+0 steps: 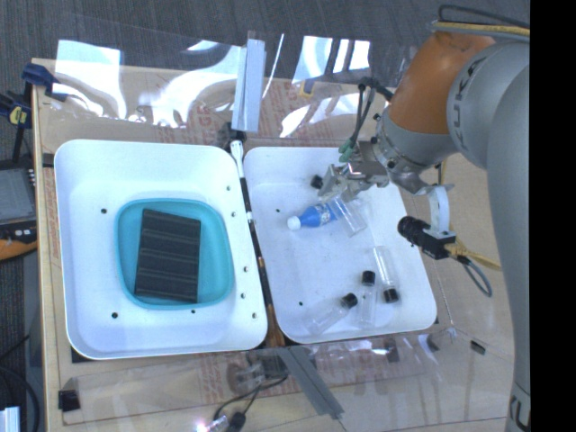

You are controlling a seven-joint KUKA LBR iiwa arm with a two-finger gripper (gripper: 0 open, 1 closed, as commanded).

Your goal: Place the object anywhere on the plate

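I hover my gripper (346,180) over the bottle (322,215) in the right bin (270,241); whether it's spread, I cannot tell; next, grasp, then carry to the plate (216,250)

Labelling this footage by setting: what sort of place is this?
Probably a robotics lab bench: two shallow white plastic bins side by side, a grey arm's gripper over small clear vials, loose cables nearby.

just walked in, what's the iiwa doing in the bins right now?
The gripper is down in the right bin, over the upper end of a small clear bottle with a blue label. Several clear vials with black caps lie nearer the front. The blue plate in the left bin already carries a dark ridged block.
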